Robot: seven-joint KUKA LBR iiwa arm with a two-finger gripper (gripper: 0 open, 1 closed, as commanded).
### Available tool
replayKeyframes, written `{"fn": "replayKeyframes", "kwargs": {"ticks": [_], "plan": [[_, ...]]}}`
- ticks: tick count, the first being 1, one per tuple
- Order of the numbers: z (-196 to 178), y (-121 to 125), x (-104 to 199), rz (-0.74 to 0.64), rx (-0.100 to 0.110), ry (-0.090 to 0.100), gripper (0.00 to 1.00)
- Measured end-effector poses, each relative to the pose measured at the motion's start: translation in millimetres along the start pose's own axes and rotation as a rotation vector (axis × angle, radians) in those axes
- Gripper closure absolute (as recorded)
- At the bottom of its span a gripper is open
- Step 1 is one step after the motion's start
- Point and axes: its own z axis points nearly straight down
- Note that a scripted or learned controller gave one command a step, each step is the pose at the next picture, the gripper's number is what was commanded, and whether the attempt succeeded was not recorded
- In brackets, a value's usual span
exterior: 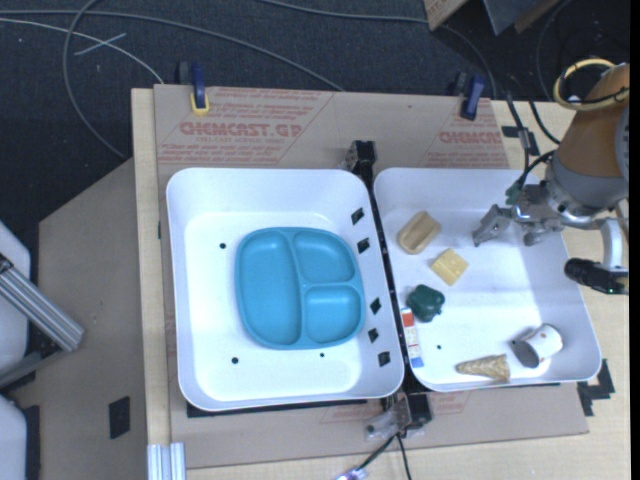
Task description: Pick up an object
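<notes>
The claw (497, 226) hangs over the right bin (560, 278), near its back edge, fingers spread and holding nothing. The nearest candidates are the tan bread-shaped piece (418, 232) and the yellow block (449, 266), both just to its left and lying apart from each other. The green piece (426, 302) sits close to the divider (380, 268), so a drop there risks striking the rim. The small block could also skid aside when the fingers close.

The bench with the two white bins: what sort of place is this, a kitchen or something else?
Probably a robotics lab, not a kitchen: shallow white plastic bins clamped to a cardboard-covered bench, loose cables on dark carpet, and a grey-and-orange robot arm reaching in.
</notes>
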Motion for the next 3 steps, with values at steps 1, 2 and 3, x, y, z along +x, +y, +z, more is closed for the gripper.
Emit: {"fn": "replayKeyframes", "kwargs": {"ticks": [1,2,3], "plan": [[27,0,1,-0.001,0.0,0.0,0.0],[14,1,1,-0.001,-0.004,0.0,1.0],[-31,-3,3,0.0,-0.007,-0.002,1.0]]}}
